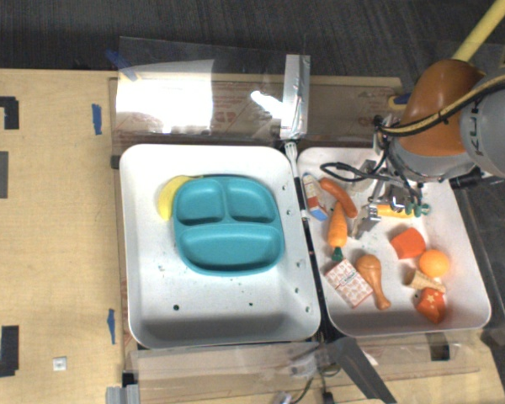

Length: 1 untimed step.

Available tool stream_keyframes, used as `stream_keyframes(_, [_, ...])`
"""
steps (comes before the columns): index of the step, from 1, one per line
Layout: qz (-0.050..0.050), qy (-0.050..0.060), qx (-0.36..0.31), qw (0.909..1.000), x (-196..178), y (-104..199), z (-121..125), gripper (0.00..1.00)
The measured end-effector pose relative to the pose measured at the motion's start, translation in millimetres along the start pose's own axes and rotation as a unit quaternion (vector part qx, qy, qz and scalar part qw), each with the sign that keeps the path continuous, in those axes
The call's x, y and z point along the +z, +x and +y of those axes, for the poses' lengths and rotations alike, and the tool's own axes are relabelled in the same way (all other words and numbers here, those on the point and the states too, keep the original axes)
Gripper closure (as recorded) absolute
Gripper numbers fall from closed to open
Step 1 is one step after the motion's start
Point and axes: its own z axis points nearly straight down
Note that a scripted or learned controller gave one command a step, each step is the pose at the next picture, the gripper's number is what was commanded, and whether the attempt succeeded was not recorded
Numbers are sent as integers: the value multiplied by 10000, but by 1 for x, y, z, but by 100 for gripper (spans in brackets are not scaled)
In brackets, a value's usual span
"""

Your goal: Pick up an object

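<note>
Here the gripper [377, 213] hung low over the right bin [475, 310], near its back edge; whether the claw was apart or together could not be told. Just left lay the carrot [337, 228], long axis running front to back.

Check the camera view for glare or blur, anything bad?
Camera view: strong glare on the clear sheet behind the left bin; teal tray evenly lit and sharp; gripper slightly soft, half lost among cables; small toys like the carrot stay readable.
</note>
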Motion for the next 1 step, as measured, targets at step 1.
stream_keyframes(1, [-20, 10, 737, 9973, -2, 62, 14, 0])
